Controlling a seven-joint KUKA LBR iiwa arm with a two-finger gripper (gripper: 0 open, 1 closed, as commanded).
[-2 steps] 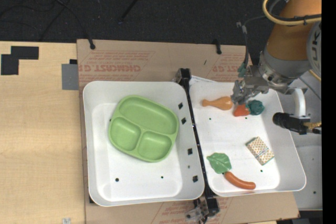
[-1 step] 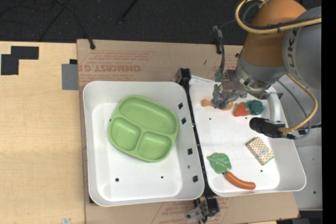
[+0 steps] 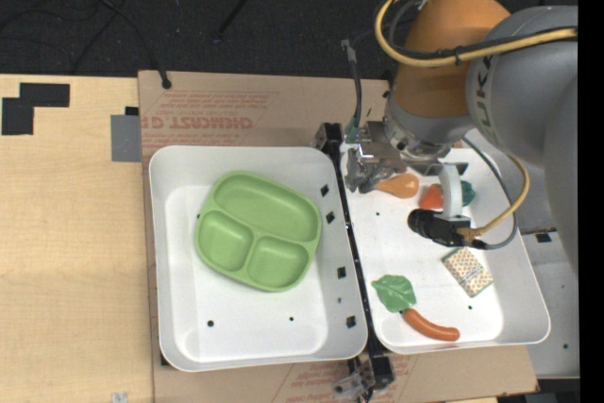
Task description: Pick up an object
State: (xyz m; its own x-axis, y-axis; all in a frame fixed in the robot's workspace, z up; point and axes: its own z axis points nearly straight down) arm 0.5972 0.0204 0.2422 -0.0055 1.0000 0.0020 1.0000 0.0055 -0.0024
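Note:
My gripper [image 3: 370, 167] hangs low over the far left corner of the right bin [image 3: 528, 316], under the grey wrist with its orange band. An orange piece [image 3: 400, 185] lies right beside it, touching or nearly touching; I cannot tell whether it is held. Just to the right are a red-orange piece [image 3: 431, 197] and a teal piece [image 3: 466, 193], partly hidden by the arm. Nearer the front lie a patterned block [image 3: 467, 270], a green leafy toy [image 3: 394, 291] and an orange sausage-shaped toy [image 3: 431, 326].
The left bin [image 3: 179, 316] holds a green divided plate [image 3: 258, 229], tilted slightly. A ridge [image 3: 345, 241] separates the two bins. Brown cardboard lies under the bins, and a wooden bench top extends to the left.

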